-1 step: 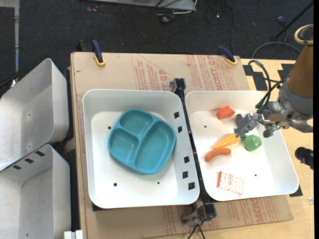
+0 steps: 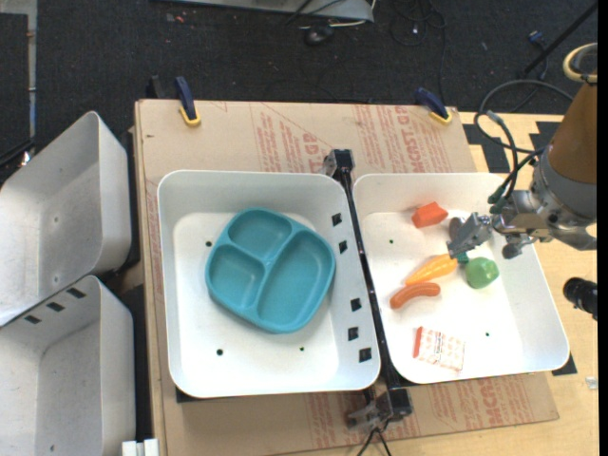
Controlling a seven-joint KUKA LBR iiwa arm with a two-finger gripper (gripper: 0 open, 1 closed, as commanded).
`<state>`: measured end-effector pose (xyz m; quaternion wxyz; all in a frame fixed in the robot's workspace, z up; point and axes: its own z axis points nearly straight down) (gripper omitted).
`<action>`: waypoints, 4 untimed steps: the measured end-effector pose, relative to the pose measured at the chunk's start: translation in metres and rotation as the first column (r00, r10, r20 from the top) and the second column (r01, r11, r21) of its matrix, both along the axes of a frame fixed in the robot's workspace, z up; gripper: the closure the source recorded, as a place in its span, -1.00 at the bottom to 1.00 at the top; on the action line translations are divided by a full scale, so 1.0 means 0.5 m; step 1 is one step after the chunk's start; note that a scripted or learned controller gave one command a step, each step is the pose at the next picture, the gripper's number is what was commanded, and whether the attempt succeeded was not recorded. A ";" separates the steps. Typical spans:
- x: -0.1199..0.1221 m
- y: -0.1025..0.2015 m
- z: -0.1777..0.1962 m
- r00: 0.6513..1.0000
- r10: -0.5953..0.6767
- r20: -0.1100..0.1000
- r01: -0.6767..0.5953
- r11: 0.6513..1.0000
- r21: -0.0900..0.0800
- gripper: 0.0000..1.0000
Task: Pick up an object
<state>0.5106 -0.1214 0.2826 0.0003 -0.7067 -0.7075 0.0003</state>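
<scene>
White plastic bins sit side by side on the table, clamped edge to edge so the two hold still under the arm. The left bin carries a teal divided plate, lying flat and slightly turned, well apart from anything to be picked. The right bin holds the loose pieces: an orange-red block near the back, an orange carrot and a red sausage lying almost parallel just beside each other, a green ball right next to the carrot's thick end, and a white-and-red packet flat toward the front. They are scattered singly on the floor, which leaves room for fingers to come down around one of them. The arm reaches in from the right, its wrist low over the bin's right half, with the tool pointing left and down just above the carrot and ball. Whether its fingers are spread or pressed together I cannot tell; nothing is visibly between them. Judging by its position, the carrot or ball is the likely target.
</scene>
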 end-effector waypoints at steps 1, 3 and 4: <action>-0.009 0.002 -0.127 1.000 -0.003 -0.005 0.003 1.000 0.001 -1.00; -0.034 0.014 -0.330 1.000 -0.004 -0.005 0.004 1.000 0.002 -1.00; -0.031 0.014 -0.305 1.000 -0.006 0.001 0.006 1.000 0.000 1.00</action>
